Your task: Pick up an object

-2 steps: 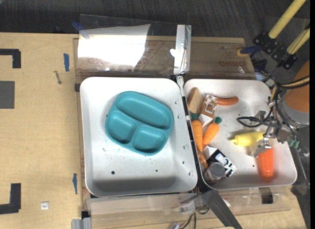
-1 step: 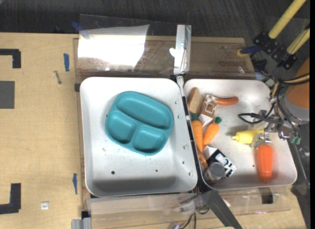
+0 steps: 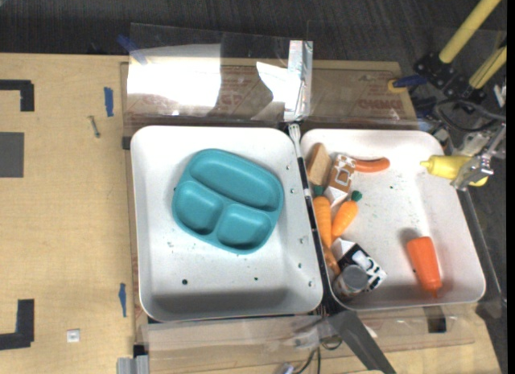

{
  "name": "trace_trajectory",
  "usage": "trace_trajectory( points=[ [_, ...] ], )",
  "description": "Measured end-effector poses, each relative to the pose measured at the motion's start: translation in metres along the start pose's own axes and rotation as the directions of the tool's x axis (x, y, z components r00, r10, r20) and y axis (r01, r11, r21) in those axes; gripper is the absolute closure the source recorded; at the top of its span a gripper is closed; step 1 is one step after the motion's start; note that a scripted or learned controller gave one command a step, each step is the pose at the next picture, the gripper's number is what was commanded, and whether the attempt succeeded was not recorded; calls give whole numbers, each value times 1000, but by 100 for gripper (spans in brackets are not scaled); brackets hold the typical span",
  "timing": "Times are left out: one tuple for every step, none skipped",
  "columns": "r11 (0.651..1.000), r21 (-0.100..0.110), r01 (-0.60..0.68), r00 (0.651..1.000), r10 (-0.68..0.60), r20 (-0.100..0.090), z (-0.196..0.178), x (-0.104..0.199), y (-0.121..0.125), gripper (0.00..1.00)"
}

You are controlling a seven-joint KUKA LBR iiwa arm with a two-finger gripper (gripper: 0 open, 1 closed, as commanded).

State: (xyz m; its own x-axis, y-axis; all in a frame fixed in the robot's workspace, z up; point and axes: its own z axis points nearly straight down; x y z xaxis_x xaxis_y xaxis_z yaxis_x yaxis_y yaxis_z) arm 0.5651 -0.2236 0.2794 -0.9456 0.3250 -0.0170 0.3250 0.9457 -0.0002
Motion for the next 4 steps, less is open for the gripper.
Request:
trace_trajectory(
  points=[
    [994,-1,-113,994,113,-8,-27,-65,51,100],
    [1000,-1,-8,1000,8,-16,42,-24,71,100],
    [994,-2,-114,993,114,-7,21,-28,117,100],
    [953,1,-303,953,303,-8,14,-47,135,100]
  ],
)
